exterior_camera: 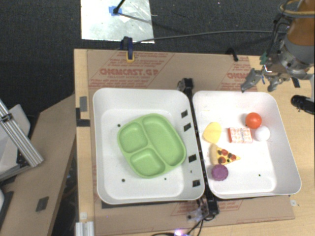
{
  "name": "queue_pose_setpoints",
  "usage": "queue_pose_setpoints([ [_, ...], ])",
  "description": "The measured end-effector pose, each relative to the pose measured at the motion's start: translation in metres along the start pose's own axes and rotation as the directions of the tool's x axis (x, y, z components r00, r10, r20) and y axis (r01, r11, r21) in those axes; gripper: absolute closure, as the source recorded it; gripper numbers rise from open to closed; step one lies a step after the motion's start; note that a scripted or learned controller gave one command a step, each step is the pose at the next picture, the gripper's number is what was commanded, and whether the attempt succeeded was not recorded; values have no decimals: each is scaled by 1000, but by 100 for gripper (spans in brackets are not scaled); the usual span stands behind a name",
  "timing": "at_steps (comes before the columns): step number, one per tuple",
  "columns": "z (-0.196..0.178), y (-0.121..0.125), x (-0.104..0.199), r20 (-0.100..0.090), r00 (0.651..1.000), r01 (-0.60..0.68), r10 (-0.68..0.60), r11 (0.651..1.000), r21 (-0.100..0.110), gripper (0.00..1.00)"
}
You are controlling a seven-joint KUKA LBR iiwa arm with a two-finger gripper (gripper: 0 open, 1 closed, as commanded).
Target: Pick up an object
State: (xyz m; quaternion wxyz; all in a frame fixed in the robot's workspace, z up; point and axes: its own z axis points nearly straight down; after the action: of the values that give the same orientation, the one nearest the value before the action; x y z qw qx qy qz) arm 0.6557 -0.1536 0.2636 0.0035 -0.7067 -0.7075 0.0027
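Arm: hanging out at the 2 o'clock corner of the frame, grey body with the orange band, parked above the far edge of the right bin.

Gripper: looks spread open to me, the two fingers splayed apart with nothing between them. It's over the bin's back rim, not down among the toys.

Left bin: just the green divided plate sitting roughly dead centre, three compartments, nothing in any of them.

Right bin contents: all the candidates are in here, bunched around the middle.

Orange ball: at about 1 o'clock in the bin, closest thing to the gripper.

White ball: just beside the orange one, at its 5 o'clock, looks like touching or nearly.

Red-and-white box: lying flat right next to the white ball, on its 9 o'clock side.

Yellow piece: over toward the divider, 9 o'clock of the box.

Pizza slice: below the yellow piece, tip pointing to 3 o'clock.

Purple ball: right under the pizza, 6 o'clock, pretty much touching it.

Progress: honestly nothing done yet as far as I can see. Every item sits on the bin floor, nothing lifted.

What's left: basically everything. Pick a target, come down over it, close, lift. My guess is the orange ball is the easy reach, though its white neighbour crowds one side.
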Motion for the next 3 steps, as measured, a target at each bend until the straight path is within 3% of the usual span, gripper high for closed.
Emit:
queue_pose_setpoints([
  [1, -7, 2, 0, 2, 1000, 2, -2, 1000, -11, 0],
  [3, 98, 0, -6, 1, 1000, 0, 0, 1000, -6, 0],
])
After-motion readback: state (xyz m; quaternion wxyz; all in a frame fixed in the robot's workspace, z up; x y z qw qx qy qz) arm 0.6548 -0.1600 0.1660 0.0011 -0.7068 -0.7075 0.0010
